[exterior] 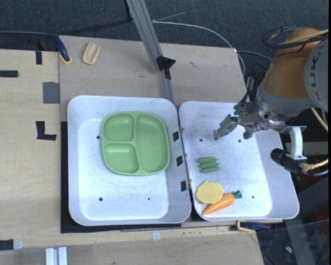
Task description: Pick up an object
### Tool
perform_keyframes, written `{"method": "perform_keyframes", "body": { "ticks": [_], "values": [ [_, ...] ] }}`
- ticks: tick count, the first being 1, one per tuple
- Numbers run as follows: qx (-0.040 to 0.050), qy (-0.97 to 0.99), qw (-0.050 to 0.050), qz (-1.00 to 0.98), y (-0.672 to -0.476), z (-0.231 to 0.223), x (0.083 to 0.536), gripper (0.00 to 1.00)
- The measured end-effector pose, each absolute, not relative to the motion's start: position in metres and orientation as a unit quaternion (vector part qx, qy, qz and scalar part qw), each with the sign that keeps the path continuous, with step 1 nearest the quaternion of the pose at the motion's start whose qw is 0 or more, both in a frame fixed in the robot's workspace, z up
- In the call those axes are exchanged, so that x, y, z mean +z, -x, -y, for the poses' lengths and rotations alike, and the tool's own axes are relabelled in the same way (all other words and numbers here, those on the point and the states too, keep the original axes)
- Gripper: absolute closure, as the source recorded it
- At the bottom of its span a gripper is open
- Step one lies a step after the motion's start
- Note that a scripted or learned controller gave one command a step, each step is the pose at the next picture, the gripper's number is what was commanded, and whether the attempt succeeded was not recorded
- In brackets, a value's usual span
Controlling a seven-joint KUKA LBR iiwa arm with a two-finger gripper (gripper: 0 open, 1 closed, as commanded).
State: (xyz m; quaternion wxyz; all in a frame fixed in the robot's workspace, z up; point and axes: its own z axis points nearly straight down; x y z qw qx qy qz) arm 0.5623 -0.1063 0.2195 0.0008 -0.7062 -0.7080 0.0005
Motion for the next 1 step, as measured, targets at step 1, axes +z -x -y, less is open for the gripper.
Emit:
{"method": "perform_keyframes", "body": {
  "ticks": [1],
  "values": [
    [0.0004,0.706,0.0,0.708,-0.5624,0.1065,0.2196,0.0]
  ]
}}
